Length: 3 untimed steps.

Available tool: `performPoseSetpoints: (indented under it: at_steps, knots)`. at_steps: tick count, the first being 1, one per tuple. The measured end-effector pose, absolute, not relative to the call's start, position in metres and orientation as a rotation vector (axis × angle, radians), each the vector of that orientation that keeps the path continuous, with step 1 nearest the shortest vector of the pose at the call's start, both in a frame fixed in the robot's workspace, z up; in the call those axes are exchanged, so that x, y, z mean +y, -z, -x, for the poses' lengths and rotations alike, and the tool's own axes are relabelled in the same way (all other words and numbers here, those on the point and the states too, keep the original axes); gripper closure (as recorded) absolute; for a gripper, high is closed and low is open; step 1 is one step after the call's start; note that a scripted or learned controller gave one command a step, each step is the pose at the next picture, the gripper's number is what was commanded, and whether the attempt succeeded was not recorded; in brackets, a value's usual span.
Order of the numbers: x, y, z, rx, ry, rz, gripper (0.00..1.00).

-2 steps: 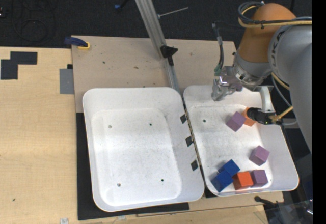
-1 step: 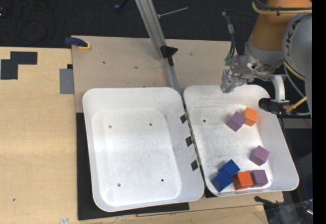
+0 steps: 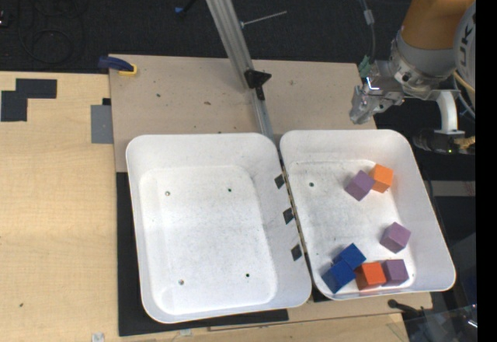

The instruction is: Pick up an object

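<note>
The right bin holds several small blocks. A purple block touches an orange block near the bin's back. Another purple block lies alone at the right. At the front sit two blue blocks, an orange block and a purple block, packed together. My gripper hangs above the bench just behind the right bin's back rim, with nothing visible in it.
The left bin lies beside the right one, with black clips along their shared edge. A slanted aluminium bar rises behind the bins. A blue and yellow clamp sits at the bench's back left corner.
</note>
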<state>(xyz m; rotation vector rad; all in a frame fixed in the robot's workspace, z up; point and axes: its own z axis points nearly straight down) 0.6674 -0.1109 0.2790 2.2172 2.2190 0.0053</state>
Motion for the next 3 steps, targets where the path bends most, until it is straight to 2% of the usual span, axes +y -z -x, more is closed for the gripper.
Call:
performPoseSetpoints:
  at_steps: [1,2,3]
  knots:
    - [-0.06,-0.266,-0.651,2.229,0.002,-2.221,1.0]
    - [-0.022,-0.256,-0.618,2.228,0.006,-2.223,1.0]
    - [0.021,-0.24,-0.598,2.229,0.006,-2.222,1.0]
